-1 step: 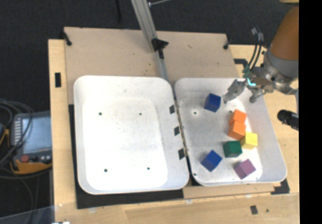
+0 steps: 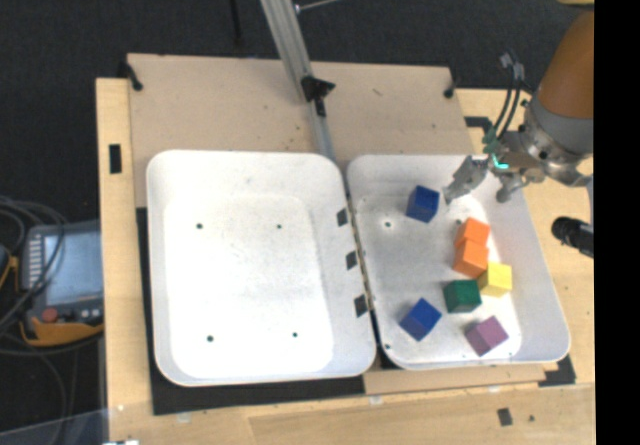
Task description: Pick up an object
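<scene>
My gripper [image 2: 484, 182] hangs over the upper right of the right bin [image 2: 395, 243], its two fingers spread open with nothing between them. A blue cube [image 2: 423, 203] lies just left of it. Below the gripper sit two orange cubes [image 2: 472, 245] stacked close together, a yellow cube [image 2: 497, 279], a green cube [image 2: 462, 295], a purple cube [image 2: 487, 334] and a second blue cube [image 2: 421, 318].
The left bin [image 2: 245, 263] lies beside the right one. A slanted metal rail [image 2: 285, 28] rises from between the bins toward the top. A handheld pendant [image 2: 60, 278] with cables rests off the bench at the left.
</scene>
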You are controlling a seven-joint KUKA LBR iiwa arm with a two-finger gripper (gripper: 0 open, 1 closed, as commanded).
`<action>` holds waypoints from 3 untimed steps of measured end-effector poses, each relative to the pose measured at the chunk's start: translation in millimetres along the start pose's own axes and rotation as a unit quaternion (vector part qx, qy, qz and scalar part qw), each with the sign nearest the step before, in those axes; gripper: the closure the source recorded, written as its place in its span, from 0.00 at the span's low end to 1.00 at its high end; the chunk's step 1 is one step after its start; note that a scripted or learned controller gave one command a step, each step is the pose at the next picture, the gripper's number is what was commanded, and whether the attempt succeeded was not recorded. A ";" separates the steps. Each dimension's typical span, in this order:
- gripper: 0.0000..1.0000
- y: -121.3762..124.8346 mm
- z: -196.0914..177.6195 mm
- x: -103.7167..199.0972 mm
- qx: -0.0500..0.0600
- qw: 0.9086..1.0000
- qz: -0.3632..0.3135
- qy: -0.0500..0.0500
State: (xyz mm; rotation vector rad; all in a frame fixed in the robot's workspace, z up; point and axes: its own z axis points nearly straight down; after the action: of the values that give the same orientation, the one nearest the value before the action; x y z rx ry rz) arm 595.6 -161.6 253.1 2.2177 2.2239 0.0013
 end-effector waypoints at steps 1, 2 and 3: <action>0.00 -0.5 42.0 -3.1 0.002 1.000 0.002 -0.001; 0.00 -5.8 102.9 -9.7 0.003 1.000 0.002 -0.001; 0.00 1.3 125.4 -13.0 -0.012 1.000 0.002 -0.005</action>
State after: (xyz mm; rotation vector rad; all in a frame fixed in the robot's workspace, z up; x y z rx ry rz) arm 597.1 -174.6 127.8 2.2059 2.2026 0.0159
